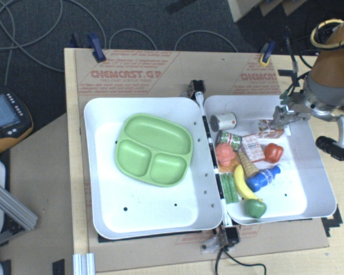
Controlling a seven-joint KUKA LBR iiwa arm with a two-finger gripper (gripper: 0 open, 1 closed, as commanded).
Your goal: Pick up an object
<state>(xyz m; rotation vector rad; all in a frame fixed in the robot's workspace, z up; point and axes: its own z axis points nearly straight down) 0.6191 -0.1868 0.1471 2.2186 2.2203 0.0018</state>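
Observation:
My gripper (283, 117) hangs over the back right part of the right bin (309, 195), at the end of the grey arm with its orange band. Just below it a small red and white packet (270, 131) lies on the bin floor. Further forward are a red pepper (273, 152), a red and white box (252, 149), a blue bottle (262, 177), a banana (243, 183), a green apple (255, 208), a peach-coloured ball (224, 154) and a grey can (223, 121).
The left bin (103, 199) holds a green divided plate (154, 150). A green label can (231, 139) and a flat green item (229, 189) lie along the right bin's left wall. Blue clamps (96, 46) grip the bench's back edge.

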